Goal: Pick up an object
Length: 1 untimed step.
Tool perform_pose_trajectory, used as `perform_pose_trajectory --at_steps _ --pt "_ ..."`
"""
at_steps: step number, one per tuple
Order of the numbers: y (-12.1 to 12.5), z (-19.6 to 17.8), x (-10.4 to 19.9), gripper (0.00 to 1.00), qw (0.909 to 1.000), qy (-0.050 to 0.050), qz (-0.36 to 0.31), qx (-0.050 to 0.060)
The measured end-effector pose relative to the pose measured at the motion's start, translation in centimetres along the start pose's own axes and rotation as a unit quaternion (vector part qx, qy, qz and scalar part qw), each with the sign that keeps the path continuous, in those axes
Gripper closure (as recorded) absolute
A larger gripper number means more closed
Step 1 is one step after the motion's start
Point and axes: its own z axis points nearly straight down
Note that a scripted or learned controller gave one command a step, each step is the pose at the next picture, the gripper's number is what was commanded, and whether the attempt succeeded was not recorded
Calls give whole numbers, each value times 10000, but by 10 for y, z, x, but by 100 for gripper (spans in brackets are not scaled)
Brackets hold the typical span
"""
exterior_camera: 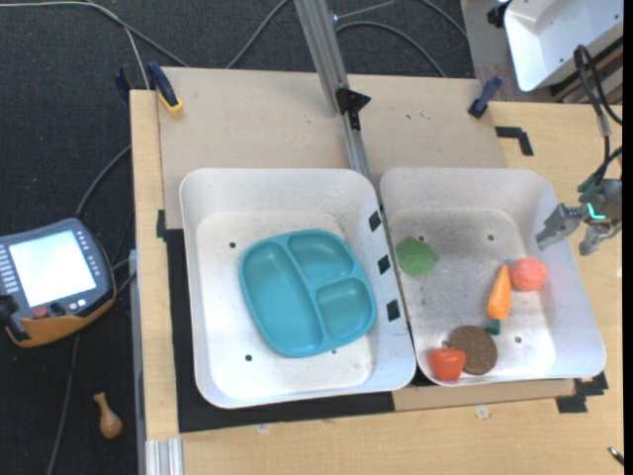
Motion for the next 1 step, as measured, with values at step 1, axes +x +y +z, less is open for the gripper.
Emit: perform_pose_trajectory --at_steps 1 --pt "0 0 0 0 10000 -1 -1 -3"
